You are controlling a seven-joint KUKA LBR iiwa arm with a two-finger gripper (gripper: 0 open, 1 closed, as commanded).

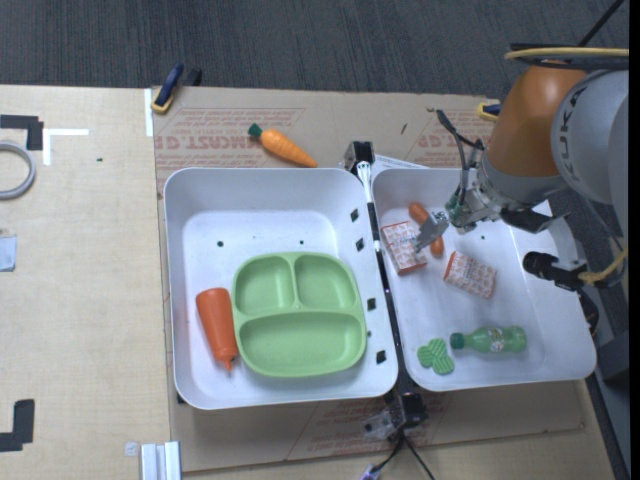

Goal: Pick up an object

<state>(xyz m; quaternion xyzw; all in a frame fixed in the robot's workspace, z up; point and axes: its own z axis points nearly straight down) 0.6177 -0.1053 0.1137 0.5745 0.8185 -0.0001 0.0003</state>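
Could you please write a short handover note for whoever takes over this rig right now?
Gripper: low in the right bin, over the small orange piece and the red-and-white packet; whether it is open or shut is unclear, and no grasp is visible.
Right bin also holds a second packet, a green bottle and a green leaf-shaped toy.
Left bin: green divided plate, orange carrot beside it.
Another carrot lies on the cardboard behind the bins.
Done: approach. Left: grasp and lift.
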